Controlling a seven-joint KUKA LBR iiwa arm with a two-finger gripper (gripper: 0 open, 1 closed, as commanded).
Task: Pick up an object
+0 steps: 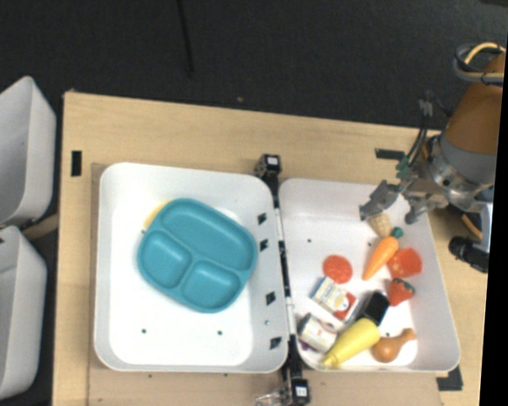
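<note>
The bench (241, 140) takes up most of the frame, and on it the two white bins sit side by side, touching along the middle. The left bin (122, 319) holds a big teal divided plate (199, 255) with a sliver of something yellow (152, 216) peeking out from under its upper left edge.

The right bin (323, 212) is where the small things are, crowded into its lower right half: an orange carrot (380, 256), a red tomato slice (337, 267), a red piece (407, 262) with a smaller red pepper (400, 291) under it, a yellow corn cob (352, 341), a brown pear-shaped piece (392, 344), a black item (375, 305) and two little cartons (330, 296).

The arm (470, 127) comes in from the upper right, and its gripper (398, 203) hangs over the bin's upper right corner, just above a small beige piece (380, 223) near the carrot's green tip. From here I can't tell how far apart the fingers are, and nothing seems to be between them. So I'd say the pick is not done; everything lies in the bin.

The upper left of the right bin is bare, giving good room to move. The rim on the right is close to the gripper, and the pile below is tightly packed.
</note>
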